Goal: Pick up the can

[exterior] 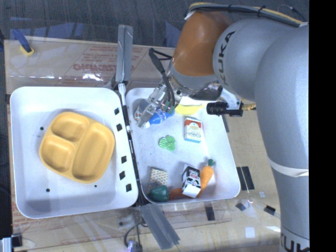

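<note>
My gripper [149, 110] is down in the far left corner of the right bin [227, 156], hanging from the orange-banded wrist. A silvery rounded shape [140, 111] at its tip could be the can, but I cannot separate it from the gripper's own metal. A small blue object [157, 119] lies against the tip on its near side. Whether anything is held is hidden by the wrist.
The right bin also holds a yellow item [189, 108], a red-and-white box [193, 129], a green leafy toy [167, 143], a carrot [207, 175], a small carton [191, 182], a patterned block [157, 176] and a green pepper [159, 194]. A yellow divided plate [77, 146] fills the left bin [26, 193].
</note>
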